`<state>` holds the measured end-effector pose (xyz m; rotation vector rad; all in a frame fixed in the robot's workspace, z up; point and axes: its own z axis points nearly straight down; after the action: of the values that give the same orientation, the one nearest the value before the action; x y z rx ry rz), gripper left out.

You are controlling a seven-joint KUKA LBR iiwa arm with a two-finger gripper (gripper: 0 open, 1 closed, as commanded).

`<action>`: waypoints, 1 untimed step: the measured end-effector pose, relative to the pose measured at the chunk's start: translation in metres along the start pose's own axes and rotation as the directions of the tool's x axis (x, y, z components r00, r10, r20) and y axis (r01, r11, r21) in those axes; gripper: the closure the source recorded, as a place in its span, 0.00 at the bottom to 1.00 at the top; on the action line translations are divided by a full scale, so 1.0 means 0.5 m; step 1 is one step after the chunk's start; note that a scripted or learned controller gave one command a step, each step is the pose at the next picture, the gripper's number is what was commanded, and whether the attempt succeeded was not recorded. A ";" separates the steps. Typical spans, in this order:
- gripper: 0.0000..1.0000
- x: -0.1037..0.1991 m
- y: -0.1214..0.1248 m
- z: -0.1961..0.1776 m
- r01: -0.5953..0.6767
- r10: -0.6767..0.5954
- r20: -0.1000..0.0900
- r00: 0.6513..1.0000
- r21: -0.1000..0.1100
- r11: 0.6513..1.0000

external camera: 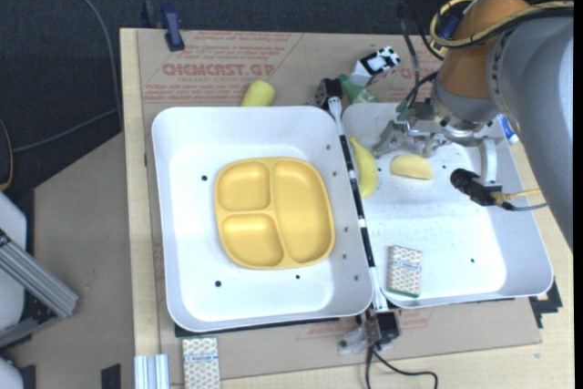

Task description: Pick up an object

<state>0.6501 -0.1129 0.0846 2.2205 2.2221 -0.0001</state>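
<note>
The gripper [407,134] sits low in the upper part of the right bin [474,232], and whether it is spread or closed cannot be told from this slant; nothing visibly sits in its grasp. Just below and beside it lies a small yellow piece [412,167] on the bin floor, with a longer yellow banana-like shape [364,168] against the bin's left wall. A small packet [404,270] rests near the bin's lower edge. The left bin [182,196] holds a yellow divided plate [273,212]. The pick looks not yet accomplished: closing and lifting remain.
</note>
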 end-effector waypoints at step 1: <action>0.00 -0.031 -0.058 0.000 -0.001 0.001 0.000 1.000 0.002 1.000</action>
<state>0.6210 -0.1282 0.0847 2.2230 2.2222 -0.0025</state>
